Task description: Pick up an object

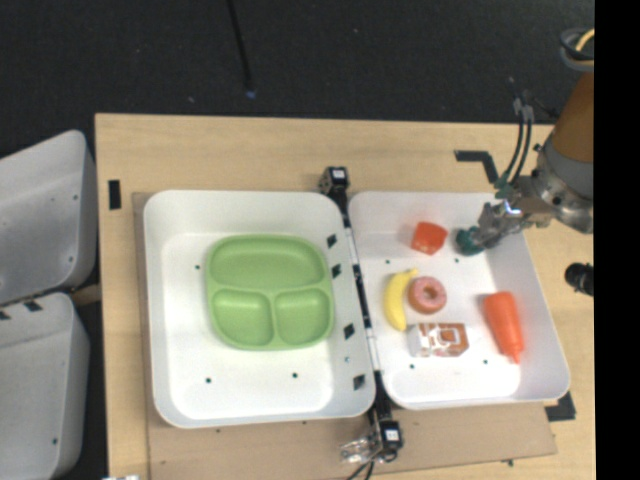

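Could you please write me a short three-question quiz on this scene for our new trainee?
1. True or false: the green plate lies in the left bin.
2. Which thing touches the banana? A) the carrot B) the pink donut C) the red block
3. Fill in: the gripper is low over the ____ bin's far side, by a small dark green thing.

Key: 1 true; 2 B; 3 right.

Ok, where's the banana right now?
Camera view: the banana lies in the right bin, near its left wall, touching the pink donut on its right.
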Controlling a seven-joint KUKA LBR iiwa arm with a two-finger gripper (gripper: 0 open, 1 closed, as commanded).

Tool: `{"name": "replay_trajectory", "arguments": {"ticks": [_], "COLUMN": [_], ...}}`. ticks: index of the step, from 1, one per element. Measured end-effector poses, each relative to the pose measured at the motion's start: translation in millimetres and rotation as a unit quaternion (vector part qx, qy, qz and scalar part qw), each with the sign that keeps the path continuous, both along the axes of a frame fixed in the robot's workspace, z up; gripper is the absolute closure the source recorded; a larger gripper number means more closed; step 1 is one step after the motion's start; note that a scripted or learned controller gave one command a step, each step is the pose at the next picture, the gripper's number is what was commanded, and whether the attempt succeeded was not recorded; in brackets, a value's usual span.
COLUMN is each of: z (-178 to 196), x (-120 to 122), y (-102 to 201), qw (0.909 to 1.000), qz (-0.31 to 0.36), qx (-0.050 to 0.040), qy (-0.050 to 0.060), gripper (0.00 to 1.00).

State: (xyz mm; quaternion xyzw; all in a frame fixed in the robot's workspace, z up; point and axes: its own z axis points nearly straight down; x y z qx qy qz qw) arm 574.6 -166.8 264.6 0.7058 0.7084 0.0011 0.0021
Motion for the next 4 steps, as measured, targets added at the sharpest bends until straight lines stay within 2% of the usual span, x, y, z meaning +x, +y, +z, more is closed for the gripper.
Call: {"name": "replay_trajectory", "arguments": {"ticks": [2, 4], "z": [-2, -6], "x": [53, 78], "y": [102, 215], "qw": [1.0000, 1.0000], "qz": [0.001, 0.001], "qx": [0.0003, 0.0007], "qy": [0.001, 0.001], "gripper": [1.00, 1.00]}}
